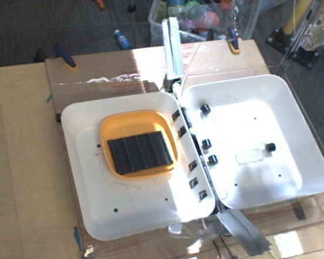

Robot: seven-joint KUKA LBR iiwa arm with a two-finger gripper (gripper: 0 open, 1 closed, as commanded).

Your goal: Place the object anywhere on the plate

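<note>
Where the two white bins meet at the middle of the wooden surface (20,174), the left bin (96,217) holds an orange plate (110,130) with rounded corners, set a little toward the bin's far side. A flat black ridged slab (139,152) lies on that plate, long side running left to right, its top split into four parallel strips. It covers the near half of the plate and comes close to the near rim, while the far half of the plate is bare orange.

The right bin (302,137) carries a small clear vial (251,155) lying on its side near the middle of the floor, with a black cap (271,147) at its right end. It is well apart from the plate, with both bin walls between them. Three small black knobs (205,144) sit on the right bin's floor close to its left wall. A row of black clips (191,166) runs along the left bin's right wall.

Whether the hand is wide or narrow cannot be told.

Beyond the surface, a clear tub of bright toys (210,1) stands on the dark floor.
</note>
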